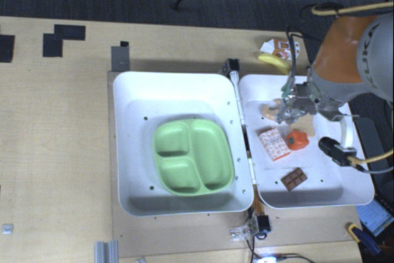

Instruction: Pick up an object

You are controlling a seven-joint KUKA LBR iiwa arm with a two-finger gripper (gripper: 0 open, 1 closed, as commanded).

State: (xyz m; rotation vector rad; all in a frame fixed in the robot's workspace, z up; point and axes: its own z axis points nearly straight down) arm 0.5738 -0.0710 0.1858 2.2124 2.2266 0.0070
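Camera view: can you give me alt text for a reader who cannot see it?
A grey and orange robot arm reaches from the right, its end effector low over the right bin, which holds a red-patterned packet, an orange toy and a brown chocolate piece. The left bin holds a green divided plate.

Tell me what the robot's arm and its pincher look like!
The arm is big, round and smooth. It is grey, with a wide orange band above the wrist. At its end sits a small gripper made of silvery grey metal, far thinner than the arm. A yellowish cable curves over the top of the arm.
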